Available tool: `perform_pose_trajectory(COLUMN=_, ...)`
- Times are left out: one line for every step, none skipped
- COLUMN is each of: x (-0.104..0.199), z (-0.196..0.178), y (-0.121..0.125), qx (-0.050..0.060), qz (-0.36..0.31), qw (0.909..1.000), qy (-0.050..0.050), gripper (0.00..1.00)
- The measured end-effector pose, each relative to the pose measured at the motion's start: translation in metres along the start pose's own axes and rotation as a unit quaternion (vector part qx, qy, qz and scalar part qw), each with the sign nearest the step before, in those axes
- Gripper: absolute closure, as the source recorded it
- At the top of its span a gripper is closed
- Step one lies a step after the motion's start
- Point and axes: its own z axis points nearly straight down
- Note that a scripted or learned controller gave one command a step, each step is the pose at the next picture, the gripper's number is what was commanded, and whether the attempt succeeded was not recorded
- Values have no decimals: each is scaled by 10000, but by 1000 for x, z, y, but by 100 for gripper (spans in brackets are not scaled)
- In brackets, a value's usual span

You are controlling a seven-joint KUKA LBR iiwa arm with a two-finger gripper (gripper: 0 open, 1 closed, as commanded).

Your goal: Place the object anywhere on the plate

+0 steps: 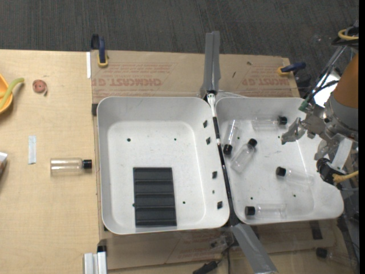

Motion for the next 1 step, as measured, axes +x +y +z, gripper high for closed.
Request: perform_pose_trajectory(x=4, z=-11, y=76, qx=0, qz=-398, qw=9992, qy=-4, gripper=0)
